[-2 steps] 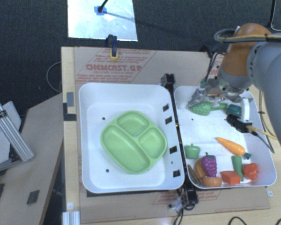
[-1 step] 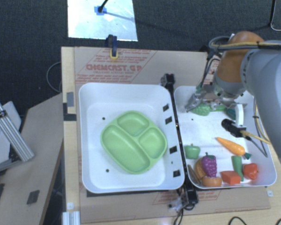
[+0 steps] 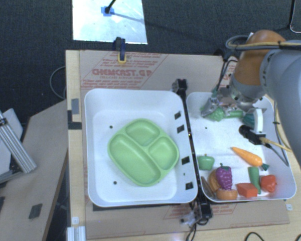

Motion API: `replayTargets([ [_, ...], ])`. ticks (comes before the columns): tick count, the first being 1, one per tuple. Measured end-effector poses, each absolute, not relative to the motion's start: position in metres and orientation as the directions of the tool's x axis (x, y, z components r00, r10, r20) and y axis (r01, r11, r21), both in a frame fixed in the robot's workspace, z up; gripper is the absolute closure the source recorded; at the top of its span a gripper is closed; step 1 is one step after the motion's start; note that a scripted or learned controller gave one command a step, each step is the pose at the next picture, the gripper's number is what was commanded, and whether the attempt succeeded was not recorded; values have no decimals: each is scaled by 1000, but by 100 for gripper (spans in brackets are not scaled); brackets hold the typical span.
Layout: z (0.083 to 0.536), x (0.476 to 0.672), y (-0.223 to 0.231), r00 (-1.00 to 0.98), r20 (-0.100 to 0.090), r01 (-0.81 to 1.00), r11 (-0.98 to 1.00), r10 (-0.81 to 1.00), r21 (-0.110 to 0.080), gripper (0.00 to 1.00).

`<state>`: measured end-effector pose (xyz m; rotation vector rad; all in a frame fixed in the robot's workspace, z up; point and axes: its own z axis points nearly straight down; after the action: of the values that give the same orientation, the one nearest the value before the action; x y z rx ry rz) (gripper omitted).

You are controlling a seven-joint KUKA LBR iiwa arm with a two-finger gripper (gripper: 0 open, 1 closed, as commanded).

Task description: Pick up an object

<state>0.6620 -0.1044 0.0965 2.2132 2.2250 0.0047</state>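
The grey arm with its orange band reaches in from the right and sets its tool (image 3: 218,106) low over the far end of the right-hand shallow white bin (image 3: 290,192), right at a small green plastic piece (image 3: 219,115) that lies there beside a teal-green one (image 3: 249,118). The tool looks to be touching or almost touching the green piece, which suggests this is the object chosen for the pick, but the wrist body hides how it is set, so whether it is spread, closed or gripping anything cannot be told from here. The other toy foods sit crowded toward the near end of the same bin, probably where they came to rest along its wall: an orange plastic carrot (image 3: 248,156), a small green pepper (image 3: 206,161), a purple bunch of grapes (image 3: 223,176), a red tomato (image 3: 269,183) and a red block (image 3: 247,190). The left-hand white bin (image 3: 98,109) holds a light green divided plate (image 3: 143,152), lying flat and well apart from the arm.
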Motion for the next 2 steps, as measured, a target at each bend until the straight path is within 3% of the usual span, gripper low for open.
replayTargets([
  [1,142,659,-101,-4,0,1000,4,1000,5,100],
  [2,193,668,-106,-5,-1,1000,5,1000,8,100],
])
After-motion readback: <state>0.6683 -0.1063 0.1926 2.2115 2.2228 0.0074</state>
